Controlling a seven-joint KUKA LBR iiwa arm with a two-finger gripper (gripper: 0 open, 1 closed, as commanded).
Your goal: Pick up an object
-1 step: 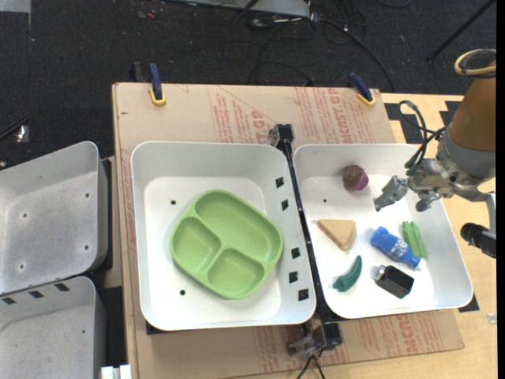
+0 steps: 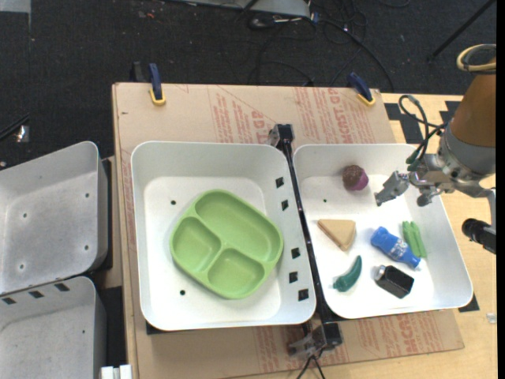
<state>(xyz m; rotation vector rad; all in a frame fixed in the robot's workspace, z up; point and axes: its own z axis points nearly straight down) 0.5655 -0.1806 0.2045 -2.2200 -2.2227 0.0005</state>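
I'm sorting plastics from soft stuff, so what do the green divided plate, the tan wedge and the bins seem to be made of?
The green divided plate looks like moulded plastic, matte: even colour, rounded compartment ridges. The tan wedge could be foam or plastic toy food, dull surface; the look leaves it open. The right bin and left bin look like smooth white plastic or coated metal with a soft sheen.

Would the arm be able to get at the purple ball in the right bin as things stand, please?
Probably yes. The purple ball lies alone near the right bin's far edge, apart from the other things, and the gripper hangs just beside it with nothing between them.
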